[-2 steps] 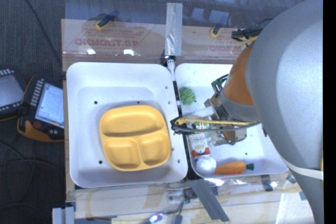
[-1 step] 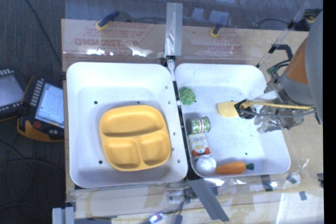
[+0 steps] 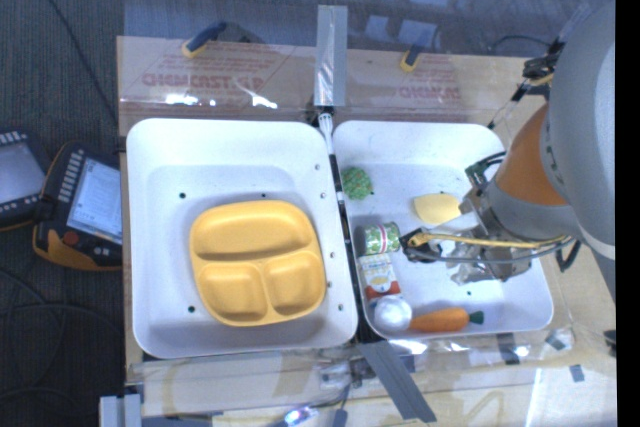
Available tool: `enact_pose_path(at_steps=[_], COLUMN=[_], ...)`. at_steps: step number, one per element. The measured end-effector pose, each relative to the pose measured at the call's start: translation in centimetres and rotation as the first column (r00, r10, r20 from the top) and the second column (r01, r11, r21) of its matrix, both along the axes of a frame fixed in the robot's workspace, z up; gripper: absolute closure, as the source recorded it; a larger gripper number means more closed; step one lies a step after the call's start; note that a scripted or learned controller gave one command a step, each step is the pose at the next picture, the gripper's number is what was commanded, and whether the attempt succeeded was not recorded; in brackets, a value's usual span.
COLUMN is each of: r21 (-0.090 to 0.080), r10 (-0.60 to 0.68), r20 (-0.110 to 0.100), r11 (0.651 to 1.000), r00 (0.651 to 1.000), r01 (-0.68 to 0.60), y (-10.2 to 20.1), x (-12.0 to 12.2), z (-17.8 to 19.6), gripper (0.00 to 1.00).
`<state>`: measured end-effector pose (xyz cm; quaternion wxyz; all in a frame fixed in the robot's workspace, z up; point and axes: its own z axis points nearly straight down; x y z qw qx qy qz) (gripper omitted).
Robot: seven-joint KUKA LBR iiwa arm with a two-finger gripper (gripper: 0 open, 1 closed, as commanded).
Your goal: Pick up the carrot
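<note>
Carrot lies at the front of the right bin

Carrot (image 3: 440, 320) sits in the right bin (image 3: 520, 310), close to the front wall. It lies flat. Its long side runs left to right across the picture. The green end points right and the orange end points left. Nothing is holding it.

The tool (image 3: 470, 255) hangs over the right bin, above and a little to the right of the carrot, and apart from it. The grey arm (image 3: 590, 135) with the orange band comes in from the right. I cannot tell how far the tool is open, because its parts blur together. I see nothing held in it. A thin yellow bar sticks out from it to the left, toward a small green can (image 3: 380, 238).

There are two white bins on the table (image 3: 200, 80). The left bin (image 3: 160, 155) holds one yellow tray (image 3: 260, 260) with three parts.

The right bin holds one carrot, one green can, one leafy green thing (image 3: 356, 181), one pale yellow piece (image 3: 436, 208), one white box with a red spot (image 3: 377, 275) and one round white thing (image 3: 392, 314). The round white thing is just beside the carrot's left end. The box lies between the can and the round white thing.

One handheld screen with an orange edge (image 3: 80, 205) lies on the floor to the left of the table.
</note>
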<state>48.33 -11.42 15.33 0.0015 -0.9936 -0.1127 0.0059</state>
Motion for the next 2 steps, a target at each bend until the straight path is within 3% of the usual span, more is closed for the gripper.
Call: enact_pose_path(at_steps=[1, 2], r21=[-0.002, -0.004], r10=[0.023, -0.007], r20=[0.002, 0.001], r11=[1.000, 1.000], r00=[1.000, 1.000], r01=[-0.023, 0.007], y=[8.7, 14.9], x=[0.0, -0.1], z=[2.6, 2.6], gripper=[1.00, 1.00])
